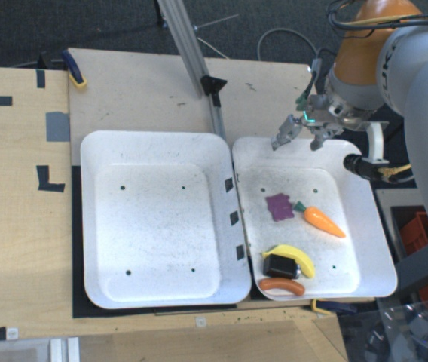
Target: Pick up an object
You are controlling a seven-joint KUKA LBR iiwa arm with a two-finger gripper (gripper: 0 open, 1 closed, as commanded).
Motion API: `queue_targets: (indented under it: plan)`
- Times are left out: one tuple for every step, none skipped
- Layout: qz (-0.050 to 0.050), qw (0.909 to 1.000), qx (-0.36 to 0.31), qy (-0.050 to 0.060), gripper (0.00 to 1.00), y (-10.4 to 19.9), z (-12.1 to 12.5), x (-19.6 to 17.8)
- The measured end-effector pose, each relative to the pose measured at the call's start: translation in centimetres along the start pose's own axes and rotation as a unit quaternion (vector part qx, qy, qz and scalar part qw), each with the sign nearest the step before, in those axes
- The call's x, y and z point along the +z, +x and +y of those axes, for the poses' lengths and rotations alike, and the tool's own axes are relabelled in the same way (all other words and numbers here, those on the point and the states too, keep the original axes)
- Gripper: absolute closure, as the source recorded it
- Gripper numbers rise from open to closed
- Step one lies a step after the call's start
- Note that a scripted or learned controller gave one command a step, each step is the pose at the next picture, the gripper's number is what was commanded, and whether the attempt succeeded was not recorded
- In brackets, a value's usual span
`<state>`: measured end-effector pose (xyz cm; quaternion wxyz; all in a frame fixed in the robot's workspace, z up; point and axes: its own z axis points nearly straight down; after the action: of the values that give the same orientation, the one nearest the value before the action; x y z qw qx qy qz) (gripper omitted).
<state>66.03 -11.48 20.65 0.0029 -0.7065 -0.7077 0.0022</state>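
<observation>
Nothing picked up yet; your grasp is all ahead.

The carrot point(324, 219), purple piece point(279, 207), banana point(295, 257) and sausage point(282, 286) lie in the right bin point(365, 194); your end effector point(301, 139) hangs spread wide above its far rim, holding nothing.

Both white bins, the left one point(157, 217) and the right one point(365, 225), look like smooth moulded plastic, finely speckled and faintly shiny at the rims. The bench point(10, 202) is pale matt wood. The carrot point(324, 219) and banana point(295, 256) seem glossy toy plastic. The slanting rail point(188, 44) is brushed metal; the arm's orange band point(376, 32) gleams.
</observation>
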Motion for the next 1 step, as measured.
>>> queue_targets:
  plan:
    - [-0.001, 1.0, -0.001, -0.003, 0.0, -0.01, 0.1, -0.36]
